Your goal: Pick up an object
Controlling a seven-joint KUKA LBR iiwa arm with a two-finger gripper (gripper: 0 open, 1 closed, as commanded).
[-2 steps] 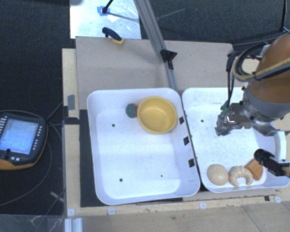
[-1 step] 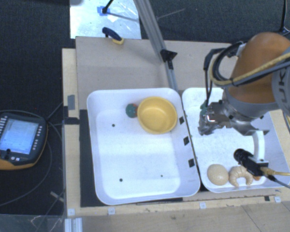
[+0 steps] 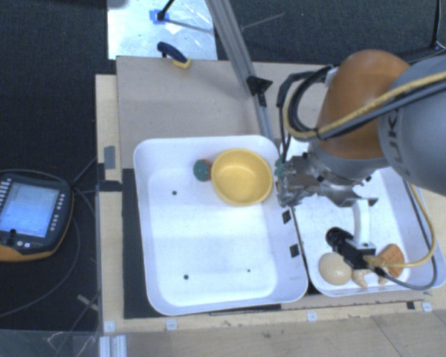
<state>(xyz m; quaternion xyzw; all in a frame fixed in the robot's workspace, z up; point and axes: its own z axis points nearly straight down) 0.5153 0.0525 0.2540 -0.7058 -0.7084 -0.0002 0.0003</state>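
A yellow bowl (image 3: 241,176) sits at the back right of the left bin (image 3: 208,274), with a small dark green ball (image 3: 201,170) touching its left side. In the right bin (image 3: 424,277), near the front, lie a cream egg-shaped object (image 3: 334,268), a small beige piece (image 3: 363,277) and an orange object (image 3: 392,256). My gripper (image 3: 286,190) hangs over the ridge between the two bins, just right of the bowl. The arm hides most of the right bin.
A handheld control pendant (image 3: 26,216) lies on the floor at the left. A slanted metal pole (image 3: 238,47) rises behind the bins. A small blue and yellow clamp (image 3: 173,53) sits at the bench's back edge.
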